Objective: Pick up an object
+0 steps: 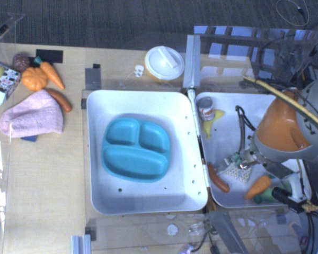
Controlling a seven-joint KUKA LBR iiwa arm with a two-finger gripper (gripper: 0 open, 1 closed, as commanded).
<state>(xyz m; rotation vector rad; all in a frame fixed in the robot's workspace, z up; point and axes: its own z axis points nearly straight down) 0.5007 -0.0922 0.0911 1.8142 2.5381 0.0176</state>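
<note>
The right bin [222, 142] holds several small items. A small can [205, 109] stands beside a yellow piece [216, 117] at the back. A red-brown sausage [218, 179] lies near the front left. An orange carrot [258, 187] and a green piece [265, 196] lie at the front. My gripper [241, 163] is low in this bin, right over a white speckled item [236, 173], between the sausage and the carrot. The arm's orange band [280, 128] rises behind it and hides the bin's right part.
The left bin [100, 194] bears a blue divided tray [137, 148]. On the bench at the left lie a pink cloth [32, 116], a small pumpkin [34, 78], a carrot [54, 74] and a sausage [60, 99]. A white round lid [164, 62] sits behind the bins.
</note>
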